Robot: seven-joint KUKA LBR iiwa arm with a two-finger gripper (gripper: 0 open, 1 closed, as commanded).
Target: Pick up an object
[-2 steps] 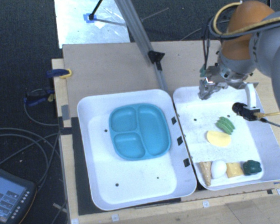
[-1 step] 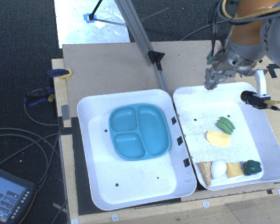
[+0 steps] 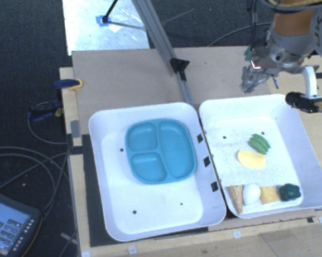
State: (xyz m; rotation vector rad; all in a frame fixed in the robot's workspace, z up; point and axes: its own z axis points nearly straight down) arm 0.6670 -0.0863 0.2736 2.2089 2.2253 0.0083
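grey kuka arm with orange band sits at top right, its two-finger gripper (image 3: 252, 83) hanging above the bench just past the far rim of the right shallow white bin (image 3: 315, 156). nothing visible between the tips; cannot tell if the gripper is released or clenched, too small and blurred.

candidate objects all lie in the right bin: ridged green toy vegetable (image 3: 259, 143) touching or just beside a flat yellow toy piece (image 3: 251, 159) mid-bin; along the near wall a tan cone-shaped piece (image 3: 235, 197), white egg-shaped toy (image 3: 251, 193), yellow block (image 3: 270, 194) and dark green lumpy toy (image 3: 290, 191), packed in a row. left shallow white bin (image 3: 118, 213) holds a blue three-compartment plastic tray (image 3: 160, 151).

step, as a judgement: approach, no object picked yet. next move calls for travelling over the right bin, choosing one target, descending with the tips straddling it. the green/yellow pair looks easier to reach than the crowded row by the wall.
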